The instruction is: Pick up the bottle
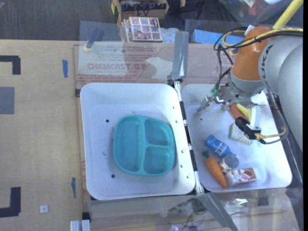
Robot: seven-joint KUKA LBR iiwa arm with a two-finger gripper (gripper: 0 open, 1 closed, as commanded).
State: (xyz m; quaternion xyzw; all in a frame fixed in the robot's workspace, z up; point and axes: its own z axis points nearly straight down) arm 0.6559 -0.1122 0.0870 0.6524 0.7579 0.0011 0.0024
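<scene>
The bottle (218, 145) is small and blue and lies on its side near the middle of the right bin (279, 177). My gripper (213, 104) hangs over the back part of that bin, up and slightly left of the bottle and well apart from it. It is open, its fingers are spread, and nothing is between them. The grey arm with its orange band (249, 61) comes in from the upper right.
Around the bottle lie a carrot (216, 171), a round grey item (230, 161), a red and white packet (242, 176), a green and white wedge (238, 133) and an orange-yellow piece (240, 111). A teal divided plate (144, 145) sits in the left bin (96, 105).
</scene>
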